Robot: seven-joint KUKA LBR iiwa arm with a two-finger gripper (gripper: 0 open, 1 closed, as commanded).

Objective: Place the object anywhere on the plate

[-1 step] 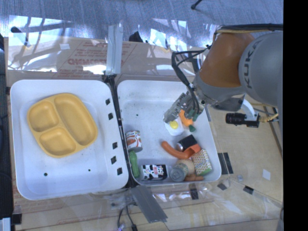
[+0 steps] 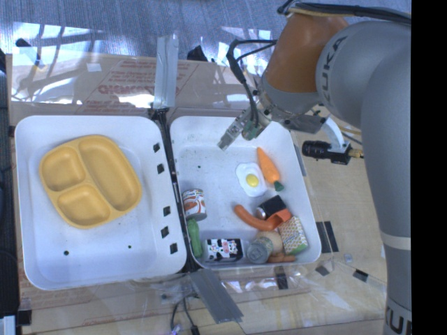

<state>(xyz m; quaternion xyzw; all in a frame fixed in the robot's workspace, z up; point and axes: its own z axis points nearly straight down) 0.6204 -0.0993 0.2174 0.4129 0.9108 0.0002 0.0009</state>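
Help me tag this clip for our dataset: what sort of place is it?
Probably a robotics lab bench for pick-and-place trials: two white bins side by side, a yellow divided plate in one, toy food such as a carrot and fried egg in the other.

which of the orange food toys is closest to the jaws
The carrot, pointing up toward the gripper beside the fried egg. The orange sausage lies lower in the bin.
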